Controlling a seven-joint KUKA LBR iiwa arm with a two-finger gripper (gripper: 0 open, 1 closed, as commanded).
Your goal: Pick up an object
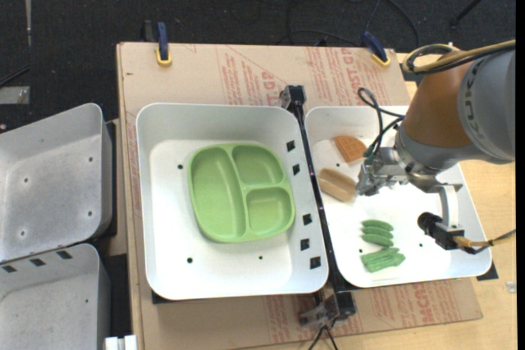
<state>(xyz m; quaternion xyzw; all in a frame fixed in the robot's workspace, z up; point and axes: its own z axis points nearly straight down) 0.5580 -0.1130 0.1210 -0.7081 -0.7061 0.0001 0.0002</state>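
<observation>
Two shallow white bins sit side by side on a cardboard-covered table (pixel 213 65). The left white bin (pixel 156 201) holds a light green plastic plate with three compartments (pixel 242 193), lying flat near the bin's middle.

The right white bin (pixel 472 254) holds the loose items. A tan, oblong bread-like piece (pixel 337 184) lies near the bin's left wall, just beside the divider between the bins. An orange-brown flat wedge-shaped piece (pixel 350 147) lies behind it, nearer the far wall and apart from the tan piece. Three green pod-shaped pieces (pixel 379 242) lie toward the near side of the bin — two shorter ones close together, a longer one just in front of them.

The grey arm with the orange band (pixel 459 115) reaches in from the right over the right bin. The jaws (pixel 368 179) hang low, just to the right of the tan oblong piece — whether they touch it cannot be told. Their state cannot be told either; dark wrist hardware and cables obscure them. No item is seen between them.
</observation>
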